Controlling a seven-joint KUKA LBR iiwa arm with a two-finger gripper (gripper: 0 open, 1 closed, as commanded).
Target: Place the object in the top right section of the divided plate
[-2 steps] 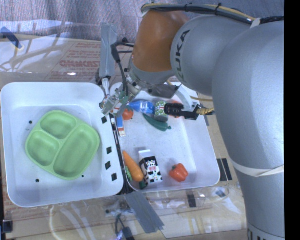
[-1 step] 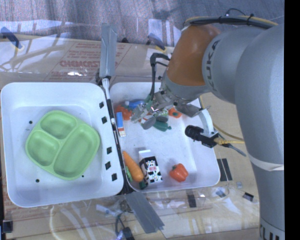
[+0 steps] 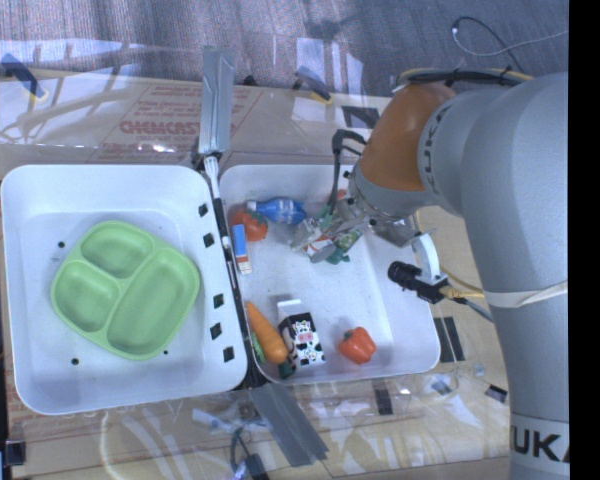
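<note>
- We read the current step as the pick: the gripper (image 3: 332, 236) sits low in the right bin (image 3: 405, 353), at its upper middle, over a small green-and-red object (image 3: 330, 251).
- We cannot tell whether the fingers are apart or together; the wrist and the clutter beneath hide them.
- We therefore do not count any object as held.
- Which item the task means is not certain; the object under the gripper is the likeliest candidate.
- The right bin also holds a blue bottle (image 3: 279, 209), a carrot (image 3: 267, 334), a cow-print carton (image 3: 302, 340) and a red pepper (image 3: 357, 344), all apart from the gripper.
- The green plate (image 3: 126, 288) lies in the left bin (image 3: 30, 368), well apart from the arm, with its three sections bare.
- The next move calls for a firm grasp and a straight lift clear of the bin wall.
- The arm must then cross the divider (image 3: 218, 258) between the bins to the plate.
- The release belongs over the plate's upper right section, not the large lower one.
</note>
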